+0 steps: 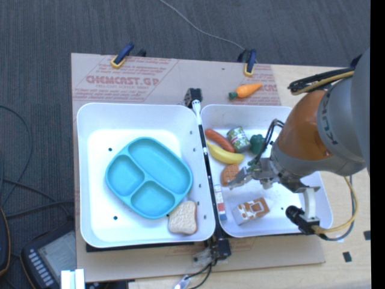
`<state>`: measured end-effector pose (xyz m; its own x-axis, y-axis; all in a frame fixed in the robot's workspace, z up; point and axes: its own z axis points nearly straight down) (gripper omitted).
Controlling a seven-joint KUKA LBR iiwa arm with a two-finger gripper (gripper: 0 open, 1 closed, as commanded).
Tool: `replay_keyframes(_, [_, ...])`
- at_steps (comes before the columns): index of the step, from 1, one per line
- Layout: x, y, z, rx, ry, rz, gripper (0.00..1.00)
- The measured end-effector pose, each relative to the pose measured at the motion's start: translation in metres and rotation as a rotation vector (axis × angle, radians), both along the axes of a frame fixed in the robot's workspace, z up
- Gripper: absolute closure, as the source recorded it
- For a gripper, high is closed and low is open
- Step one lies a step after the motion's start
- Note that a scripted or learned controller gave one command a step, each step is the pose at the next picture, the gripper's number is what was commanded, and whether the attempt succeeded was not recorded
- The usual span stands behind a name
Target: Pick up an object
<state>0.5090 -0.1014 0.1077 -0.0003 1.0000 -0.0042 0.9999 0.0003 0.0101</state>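
Bulking grey-and-orange, the arm is hanging over the right white bin (325,212); its end effector (248,174), spread unclear, is hovering just beside the round brown toy pastry (229,173), yellow plastic banana (224,154) lying just beyond.

Arm (346,125): grey rounded casing with a broad orange band (304,140) above the wrist. Gripper (240,178): grey metal. Black cables (313,80) along the upper link; yellow cable (346,218) loops below the wrist.
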Motion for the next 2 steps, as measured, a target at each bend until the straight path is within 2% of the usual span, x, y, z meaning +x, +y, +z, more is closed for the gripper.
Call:
replay_keyframes(1, [-0.021, 0.003, -0.019, 0.000, -0.004, 0.000, 0.00])
replay_keyframes(2, [-0.021, 0.003, -0.009, 0.000, -0.004, -0.001, 1.00])
